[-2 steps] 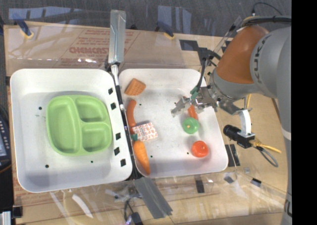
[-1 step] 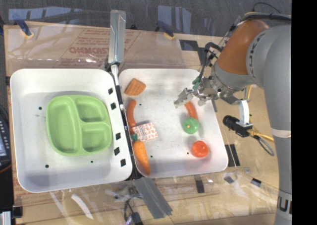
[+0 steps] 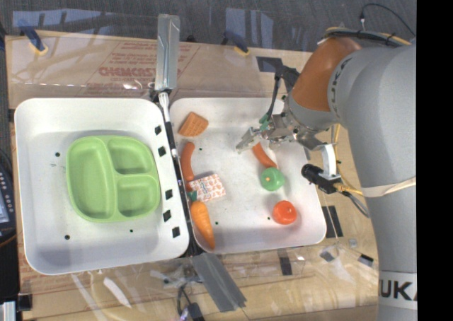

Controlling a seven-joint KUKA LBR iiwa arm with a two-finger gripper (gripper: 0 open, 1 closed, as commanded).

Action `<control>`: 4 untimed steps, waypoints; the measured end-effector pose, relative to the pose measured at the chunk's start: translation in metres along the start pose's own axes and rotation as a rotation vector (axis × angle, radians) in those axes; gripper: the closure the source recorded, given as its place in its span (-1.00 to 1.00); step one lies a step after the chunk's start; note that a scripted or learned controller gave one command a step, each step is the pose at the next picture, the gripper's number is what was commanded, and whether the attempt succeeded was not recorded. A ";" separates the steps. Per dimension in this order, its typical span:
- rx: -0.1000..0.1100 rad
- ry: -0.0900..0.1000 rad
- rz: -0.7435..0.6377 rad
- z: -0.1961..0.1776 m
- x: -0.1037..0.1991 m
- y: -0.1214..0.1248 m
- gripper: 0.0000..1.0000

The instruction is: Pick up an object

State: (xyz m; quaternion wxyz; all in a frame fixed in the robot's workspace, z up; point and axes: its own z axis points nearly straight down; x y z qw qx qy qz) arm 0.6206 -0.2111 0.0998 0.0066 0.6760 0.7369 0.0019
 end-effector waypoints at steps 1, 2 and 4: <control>0.012 0.006 0.153 0.004 -0.001 0.028 -1.00; 0.011 0.007 -0.132 0.004 0.015 0.038 -1.00; 0.012 0.009 -0.308 -0.003 0.003 -0.020 1.00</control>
